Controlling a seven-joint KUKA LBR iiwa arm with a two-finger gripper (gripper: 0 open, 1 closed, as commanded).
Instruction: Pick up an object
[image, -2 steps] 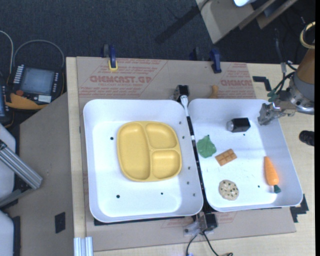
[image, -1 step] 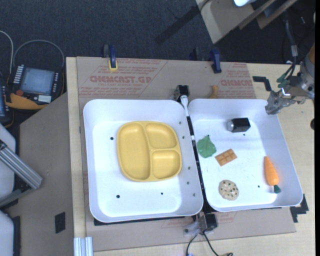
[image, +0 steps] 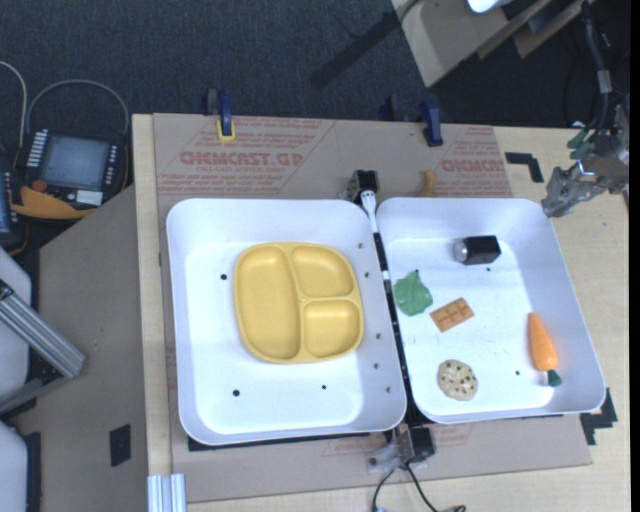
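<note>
I count, right bin (image: 572, 300): one carrot (image: 541, 343), cookie (image: 457, 379), cracker (image: 451, 315), green leaf (image: 412, 293), black block (image: 477, 249). Left bin (image: 190, 300): one yellow tray (image: 298, 301). Claw (image: 565, 190) outside; grip state I cannot tell.

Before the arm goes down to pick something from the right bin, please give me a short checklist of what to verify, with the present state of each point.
1. Gripper is outside the bins, at the far right corner of the right bin: ok.
2. Fingers open enough for a grasp: cannot tell, too small and blurred.
3. Things to pick lie in the right bin: dark block, green piece, cracker, cookie, carrot: ok.
4. Things lie apart from each other: mostly ok; green piece and cracker are close.
5. Carrot lies near the right wall, little room there: not ok.
6. Yellow plate sits in the left bin, out of the way: ok.
</note>
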